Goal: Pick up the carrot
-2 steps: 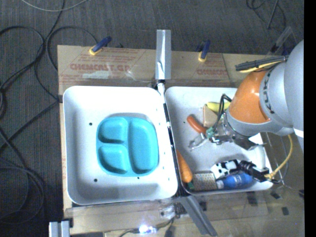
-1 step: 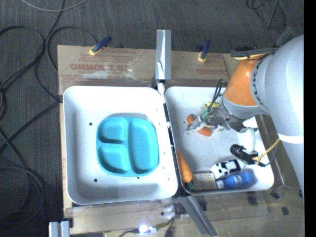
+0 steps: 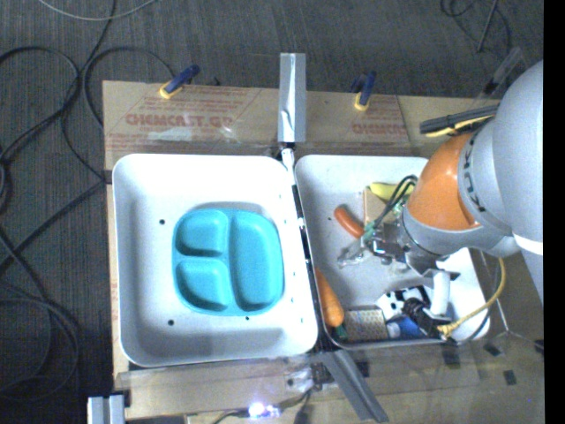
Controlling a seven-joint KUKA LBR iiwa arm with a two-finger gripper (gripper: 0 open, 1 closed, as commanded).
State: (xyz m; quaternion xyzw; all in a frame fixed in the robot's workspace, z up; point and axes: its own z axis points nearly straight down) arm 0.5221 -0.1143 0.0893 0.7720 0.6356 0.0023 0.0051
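Orange carrot [image 3: 329, 299] lies unlifted at the right bin's [image 3: 308, 203] lower-left edge, apart from the gripper [image 3: 364, 247] at mid-bin, so the grasp remains.

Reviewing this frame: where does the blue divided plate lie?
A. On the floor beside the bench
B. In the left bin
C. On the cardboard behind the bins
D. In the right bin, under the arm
B: the blue divided plate lies flat in the middle of the left bin, while the carrot lies in the right bin, along its left wall.
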